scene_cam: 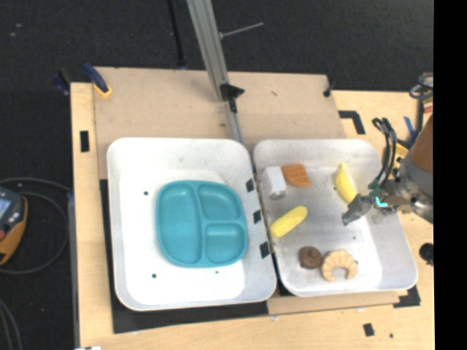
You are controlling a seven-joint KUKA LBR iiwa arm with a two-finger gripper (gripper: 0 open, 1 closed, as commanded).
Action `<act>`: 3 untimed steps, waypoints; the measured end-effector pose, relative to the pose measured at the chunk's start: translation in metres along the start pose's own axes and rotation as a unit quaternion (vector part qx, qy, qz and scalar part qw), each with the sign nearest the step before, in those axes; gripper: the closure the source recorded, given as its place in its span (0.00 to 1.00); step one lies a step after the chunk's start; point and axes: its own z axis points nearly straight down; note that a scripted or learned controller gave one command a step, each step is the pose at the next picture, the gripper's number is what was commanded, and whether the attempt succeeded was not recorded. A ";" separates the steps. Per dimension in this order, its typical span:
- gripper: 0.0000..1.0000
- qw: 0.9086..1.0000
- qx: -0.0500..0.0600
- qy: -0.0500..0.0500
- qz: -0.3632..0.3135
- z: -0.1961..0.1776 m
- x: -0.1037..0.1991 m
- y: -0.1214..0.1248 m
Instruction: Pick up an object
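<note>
The left bin (131,166) holds a divided tray (202,222). The right bin (390,257) holds a banana (345,183) at the rear, a block (274,181) beside a wedge (296,175) — corn (289,221) centrally — a chocolate doughnut (311,257) touching a croissant (340,265) in front.

I see in the right bin (394,268): banana (345,183), corn cob (288,221), croissant (339,265), brown lump (310,257), orange piece (295,175), white block (274,181).

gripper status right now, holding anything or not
gripper: over the right bin, just below the banana; nothing visibly held; open or shut cannot be told.
</note>
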 end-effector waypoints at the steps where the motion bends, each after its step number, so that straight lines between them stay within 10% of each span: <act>1: 0.00 1.000 -0.001 0.000 0.000 -0.001 0.000 0.001; 3: 0.00 1.000 0.001 0.000 0.001 0.097 0.011 -0.007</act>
